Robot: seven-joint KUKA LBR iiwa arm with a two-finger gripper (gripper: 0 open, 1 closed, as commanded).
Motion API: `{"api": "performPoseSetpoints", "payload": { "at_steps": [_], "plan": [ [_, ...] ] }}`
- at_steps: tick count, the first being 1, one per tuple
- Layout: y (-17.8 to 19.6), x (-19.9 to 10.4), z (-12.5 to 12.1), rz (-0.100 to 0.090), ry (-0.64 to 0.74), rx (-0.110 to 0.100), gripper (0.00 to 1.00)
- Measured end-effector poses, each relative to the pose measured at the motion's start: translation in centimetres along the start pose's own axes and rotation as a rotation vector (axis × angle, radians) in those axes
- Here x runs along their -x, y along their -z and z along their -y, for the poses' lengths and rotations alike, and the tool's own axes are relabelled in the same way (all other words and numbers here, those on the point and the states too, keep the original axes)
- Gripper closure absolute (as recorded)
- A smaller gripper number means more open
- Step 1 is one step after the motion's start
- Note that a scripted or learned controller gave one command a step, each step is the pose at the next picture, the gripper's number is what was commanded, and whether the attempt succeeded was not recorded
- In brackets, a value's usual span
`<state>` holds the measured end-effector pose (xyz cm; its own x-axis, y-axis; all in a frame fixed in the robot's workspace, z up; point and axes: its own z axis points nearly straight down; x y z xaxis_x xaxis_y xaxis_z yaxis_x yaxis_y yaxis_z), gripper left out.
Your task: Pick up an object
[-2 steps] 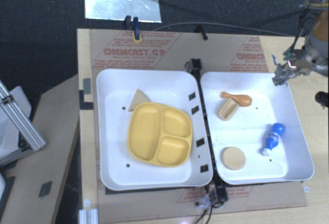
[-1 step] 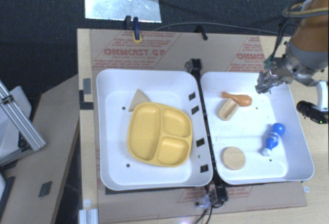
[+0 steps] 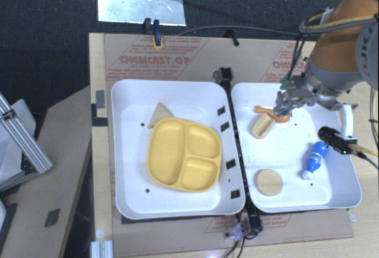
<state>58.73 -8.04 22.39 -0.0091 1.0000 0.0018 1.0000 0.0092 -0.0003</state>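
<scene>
In the right shallow white plastic bin [image 3: 346,192], a flat round tan wooden disc [image 3: 269,182] is lying nearest, with a small blue-and-white plastic bottle [image 3: 312,160] sitting to its right. Farther back, a stubby tan wooden cylinder [image 3: 262,126] is resting beside a curved orange plastic piece [image 3: 269,113]. The pincer [image 3: 285,107] is hovering right at that orange piece; whether it is apart or together I cannot tell. In the left shallow white bin [image 3: 127,150], a smooth yellow three-compartment plastic tray [image 3: 183,154] is overlapping a tan wedge [image 3: 159,113].

Orange curved piece [image 3: 270,112] in right bin, touching tan cylinder [image 3: 262,126], blue bottle [image 3: 313,160], tan disc [image 3: 269,182]
</scene>
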Motion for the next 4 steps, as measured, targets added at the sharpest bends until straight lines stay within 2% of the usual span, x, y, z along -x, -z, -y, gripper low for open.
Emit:
{"api": "performPoseSetpoints", "payload": {
  "at_steps": [1, 2, 4],
  "plan": [
    [-1.0, -4.6, 1.8, 0.000, -0.001, -0.001, 1.00],
    [0.2, -9.0, 3.6, -0.001, 0.000, 0.000, 1.00],
    [-1.4, -18.7, 7.8, 0.000, 0.000, -0.001, 1.00]
  ]
}}
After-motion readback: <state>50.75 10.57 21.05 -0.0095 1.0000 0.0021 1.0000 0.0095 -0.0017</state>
